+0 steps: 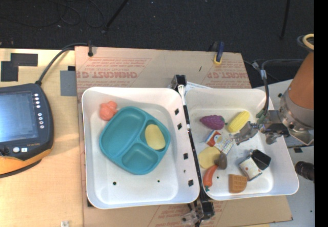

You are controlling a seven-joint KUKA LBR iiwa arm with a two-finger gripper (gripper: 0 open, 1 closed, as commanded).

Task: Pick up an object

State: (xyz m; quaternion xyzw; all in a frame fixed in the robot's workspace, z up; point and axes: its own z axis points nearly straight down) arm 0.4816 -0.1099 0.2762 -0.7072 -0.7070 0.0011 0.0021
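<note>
Where bumpy grapes point(212, 121) lie, smooth corn point(238, 121) adjoins.

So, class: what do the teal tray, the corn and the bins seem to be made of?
Teal tray: likely moulded plastic, one even colour with a soft sheen.
Corn: probably plastic toy food, with a smooth yellow surface.
Bins: apparently thin white plastic, with rounded moulded corners.

Bright, even overhead light; white bins point(133, 99) glare slightly (soft shadows); background dark, focus mildly soft.
</note>
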